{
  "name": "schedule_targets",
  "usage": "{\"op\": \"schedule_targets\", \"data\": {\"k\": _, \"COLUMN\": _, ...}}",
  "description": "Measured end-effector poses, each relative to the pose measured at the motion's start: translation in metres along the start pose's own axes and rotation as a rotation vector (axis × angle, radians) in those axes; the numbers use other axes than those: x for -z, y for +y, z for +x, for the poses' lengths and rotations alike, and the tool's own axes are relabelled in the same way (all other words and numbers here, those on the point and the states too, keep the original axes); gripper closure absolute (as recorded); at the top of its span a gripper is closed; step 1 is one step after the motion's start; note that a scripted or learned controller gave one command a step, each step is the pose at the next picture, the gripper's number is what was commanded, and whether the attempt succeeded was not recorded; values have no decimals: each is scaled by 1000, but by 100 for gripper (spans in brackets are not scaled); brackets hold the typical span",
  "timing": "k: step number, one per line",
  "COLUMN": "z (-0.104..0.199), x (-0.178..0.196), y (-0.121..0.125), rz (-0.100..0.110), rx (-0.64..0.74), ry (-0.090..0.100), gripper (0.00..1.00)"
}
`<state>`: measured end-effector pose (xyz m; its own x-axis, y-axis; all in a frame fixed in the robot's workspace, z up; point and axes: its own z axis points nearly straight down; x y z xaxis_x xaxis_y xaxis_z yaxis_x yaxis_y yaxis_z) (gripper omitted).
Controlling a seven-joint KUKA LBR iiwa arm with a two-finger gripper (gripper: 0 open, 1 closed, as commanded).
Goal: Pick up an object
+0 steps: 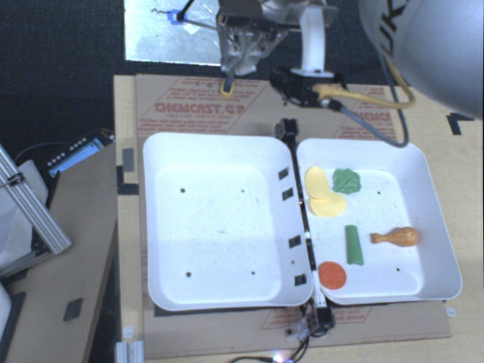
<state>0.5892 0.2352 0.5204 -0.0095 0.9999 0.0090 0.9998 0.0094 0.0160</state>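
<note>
The right bin [431,195] holds several toy foods: two pale yellow slices [323,193], a green leafy piece [347,180], a green stick [353,244], an orange drumstick [395,237] and a red-orange disc [332,275]. My gripper [240,60] hangs high at the top of the view, above the cardboard behind the left bin, far from all these objects. Nothing shows between its fingers.
The left bin [219,218] lies beside the right one, joined by a black hinge strip [297,203]. Yellow and grey cables [363,100] trail behind the right bin. A metal sheet [166,21] sits at the back, an aluminium frame [30,210] at the left.
</note>
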Motion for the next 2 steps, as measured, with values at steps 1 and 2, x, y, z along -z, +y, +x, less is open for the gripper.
{"op": "schedule_targets", "data": {"k": 1, "z": 1, "x": -75, "y": -108, "rz": 25, "rx": 0, "ry": -10, "gripper": 100}}
{"op": "schedule_targets", "data": {"k": 2, "z": -1, "x": -67, "y": -99, "rz": 14, "rx": -4, "ry": -7, "gripper": 100}}
